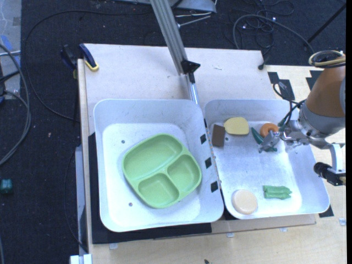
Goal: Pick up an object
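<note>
- At the right of the frame, the tool (269,142) hangs low in the right bin (308,199), beside an orange object (269,129); its opening cannot be told.
- One green divided plate (161,170) lies in the left bin (110,147).
- Right bin: one yellow piece (236,126), one brown block (218,136), one green item (276,192), one cream disc (244,201).

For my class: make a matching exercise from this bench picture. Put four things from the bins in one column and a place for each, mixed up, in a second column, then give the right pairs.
Things:
1. green divided plate
2. brown block
3. round cream disc
4. small green piece

Places:
A. right bin, near front edge, left of the small green piece
B. left bin, in the middle
C. right bin, front right part
D. right bin, far left corner, beside the yellow piece

Pairs: 1-B, 2-D, 3-A, 4-C
</note>
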Action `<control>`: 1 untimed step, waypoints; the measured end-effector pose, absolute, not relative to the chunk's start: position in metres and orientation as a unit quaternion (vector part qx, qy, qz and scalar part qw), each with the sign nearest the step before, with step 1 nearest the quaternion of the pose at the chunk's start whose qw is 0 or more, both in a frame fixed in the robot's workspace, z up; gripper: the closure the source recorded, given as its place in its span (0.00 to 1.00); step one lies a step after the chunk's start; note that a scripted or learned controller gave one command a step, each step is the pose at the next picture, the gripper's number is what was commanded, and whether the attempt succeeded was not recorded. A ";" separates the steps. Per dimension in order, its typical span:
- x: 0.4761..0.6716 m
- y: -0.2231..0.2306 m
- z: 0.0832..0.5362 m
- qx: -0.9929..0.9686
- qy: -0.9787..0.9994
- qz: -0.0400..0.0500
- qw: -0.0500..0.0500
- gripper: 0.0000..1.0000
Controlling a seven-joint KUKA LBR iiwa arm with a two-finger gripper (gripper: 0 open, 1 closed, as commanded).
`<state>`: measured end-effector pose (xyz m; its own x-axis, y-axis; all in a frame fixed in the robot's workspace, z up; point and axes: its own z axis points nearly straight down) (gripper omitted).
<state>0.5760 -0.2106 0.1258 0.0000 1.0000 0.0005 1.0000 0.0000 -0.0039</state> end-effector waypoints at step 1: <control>0.577 -0.211 0.140 -0.707 -0.707 0.000 -0.001 1.00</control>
